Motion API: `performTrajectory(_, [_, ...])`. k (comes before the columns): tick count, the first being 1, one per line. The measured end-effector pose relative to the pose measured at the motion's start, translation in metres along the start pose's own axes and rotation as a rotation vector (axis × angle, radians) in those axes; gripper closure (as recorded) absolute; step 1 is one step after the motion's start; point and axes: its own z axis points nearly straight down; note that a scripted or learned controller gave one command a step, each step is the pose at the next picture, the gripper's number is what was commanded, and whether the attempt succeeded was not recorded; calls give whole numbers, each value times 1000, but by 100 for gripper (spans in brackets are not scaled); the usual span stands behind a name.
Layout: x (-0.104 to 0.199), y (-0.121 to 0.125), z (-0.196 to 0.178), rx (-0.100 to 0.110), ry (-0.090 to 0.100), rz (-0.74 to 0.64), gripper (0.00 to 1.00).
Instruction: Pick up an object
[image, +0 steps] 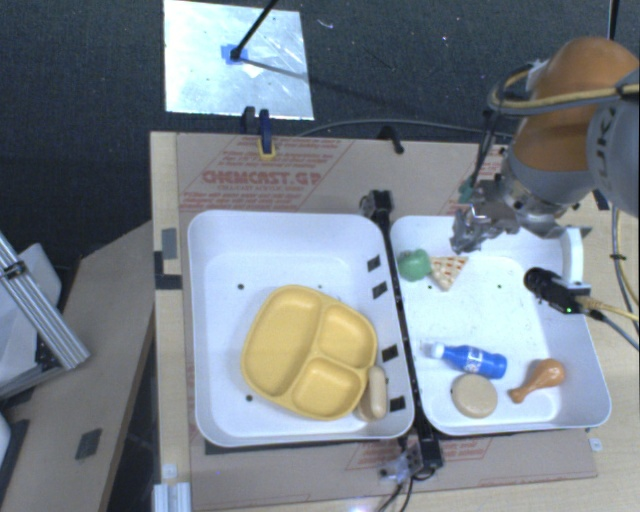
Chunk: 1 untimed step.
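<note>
I find the grey two-finger gripper (468, 238) low at twelve o'clock in the right white bin (590, 385), opening indiscernible, just above the tan waffle-patterned wedge (449, 269), green round piece (414, 264) at its nine o'clock, open floor toward three o'clock.

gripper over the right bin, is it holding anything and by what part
Cannot be told. The gripper hangs just above the pizza slice in the right bin, and nothing shows in its grip.

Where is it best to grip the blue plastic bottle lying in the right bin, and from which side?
Grip the blue plastic bottle across its blue middle, coming from above. It lies flat, and its long sides look free; the round tan piece sits just below it.
</note>
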Motion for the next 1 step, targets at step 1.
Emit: performTrajectory(1, [55, -18, -1, 0, 1, -2, 100])
